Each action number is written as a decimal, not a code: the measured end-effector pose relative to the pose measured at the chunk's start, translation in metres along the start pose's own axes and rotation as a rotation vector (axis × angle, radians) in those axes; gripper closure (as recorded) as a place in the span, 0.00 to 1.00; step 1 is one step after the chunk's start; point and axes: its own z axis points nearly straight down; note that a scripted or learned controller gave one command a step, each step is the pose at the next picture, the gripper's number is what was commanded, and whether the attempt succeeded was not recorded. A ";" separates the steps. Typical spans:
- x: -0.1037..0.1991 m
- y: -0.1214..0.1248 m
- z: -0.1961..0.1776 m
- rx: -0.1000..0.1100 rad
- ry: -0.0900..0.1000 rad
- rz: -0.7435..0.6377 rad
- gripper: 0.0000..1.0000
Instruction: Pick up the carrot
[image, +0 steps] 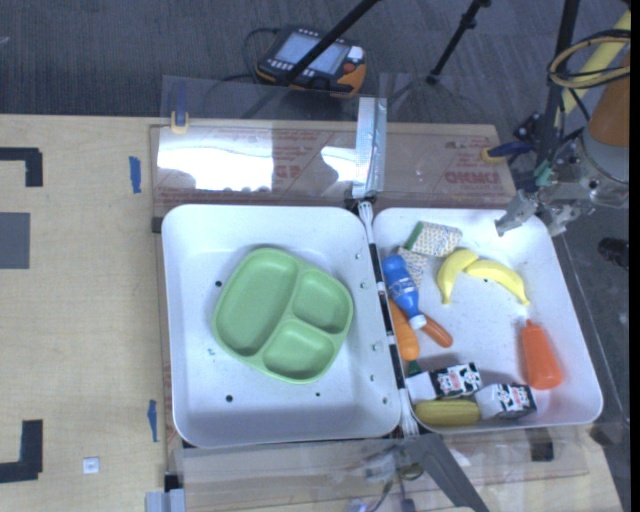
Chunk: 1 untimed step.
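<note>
The carrot (403, 335) lies at the left wall of the right bin (575, 330), long axis near vertical in frame, just below the blue bottle (402, 284). The gripper (522, 215) hovers at the upper right, holding nothing; its opening cannot be told.

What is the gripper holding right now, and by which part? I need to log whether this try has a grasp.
Nothing. The gripper sits at the right bin's upper right corner, while the carrot lies untouched on the bin floor.
</note>
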 end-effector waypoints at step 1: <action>0.009 -0.024 0.091 -0.006 0.004 -0.202 0.00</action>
